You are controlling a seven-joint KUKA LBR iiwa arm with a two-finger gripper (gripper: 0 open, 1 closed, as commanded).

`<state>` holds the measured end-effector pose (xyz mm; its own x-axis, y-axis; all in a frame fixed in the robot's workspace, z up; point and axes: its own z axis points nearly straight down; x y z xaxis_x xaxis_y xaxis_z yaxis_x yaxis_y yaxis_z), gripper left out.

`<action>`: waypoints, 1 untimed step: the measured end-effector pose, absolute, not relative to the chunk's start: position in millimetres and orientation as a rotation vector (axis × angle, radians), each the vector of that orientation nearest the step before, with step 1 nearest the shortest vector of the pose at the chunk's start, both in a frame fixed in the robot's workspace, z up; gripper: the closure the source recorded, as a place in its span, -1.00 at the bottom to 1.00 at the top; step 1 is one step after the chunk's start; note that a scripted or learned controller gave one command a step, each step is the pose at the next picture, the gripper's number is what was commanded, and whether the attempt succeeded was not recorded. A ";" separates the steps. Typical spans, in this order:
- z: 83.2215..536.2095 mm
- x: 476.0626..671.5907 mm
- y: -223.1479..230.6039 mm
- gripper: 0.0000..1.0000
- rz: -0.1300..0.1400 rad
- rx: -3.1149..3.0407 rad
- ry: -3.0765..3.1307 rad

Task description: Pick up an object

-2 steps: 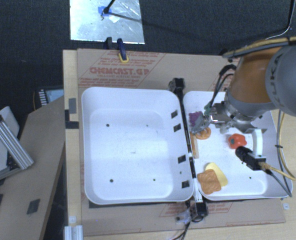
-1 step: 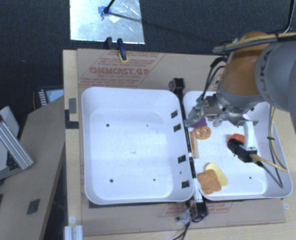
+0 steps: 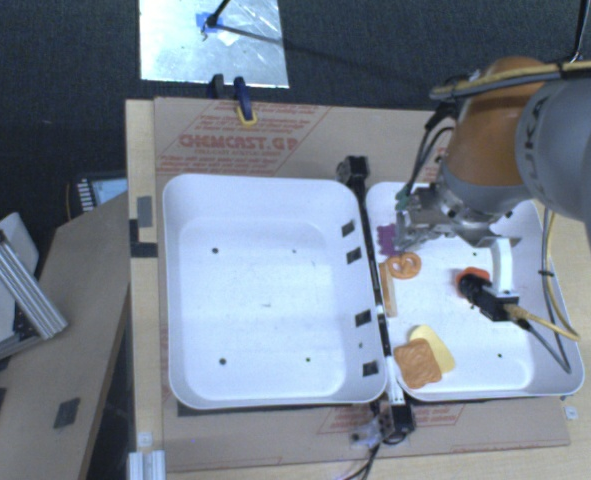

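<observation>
Hovering low at the far left of the right bin (image 3: 535,373), the hand (image 3: 412,230) is poised just beyond an orange pretzel-shaped piece (image 3: 404,266); its state cannot be told. A miss is risked: a purple piece (image 3: 386,237) crowds alongside, and the bin wall could be struck.

We see two shallow white bins side by side on a cardboard sheet (image 3: 240,133) printed with red lettering, which covers the worktop (image 3: 75,368). The left bin (image 3: 265,288) shows small dark holes in its floor; the right bin (image 3: 550,368) sits against it, joined along a row of dark clips (image 3: 360,288). Beyond the cardboard, a shiny metal plate (image 3: 213,26) lies on the dark floor. A yellow and blue clamp (image 3: 243,103) grips the cardboard's far edge. At far left stands a slanted aluminium rail (image 3: 15,283).
</observation>
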<state>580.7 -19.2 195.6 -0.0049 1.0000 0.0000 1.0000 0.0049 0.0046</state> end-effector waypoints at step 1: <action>279.4 575.7 41.5 1.00 0.015 2.206 2.230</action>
<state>575.7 41.5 279.4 -0.0109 0.9999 0.0032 0.9999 0.0109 0.0103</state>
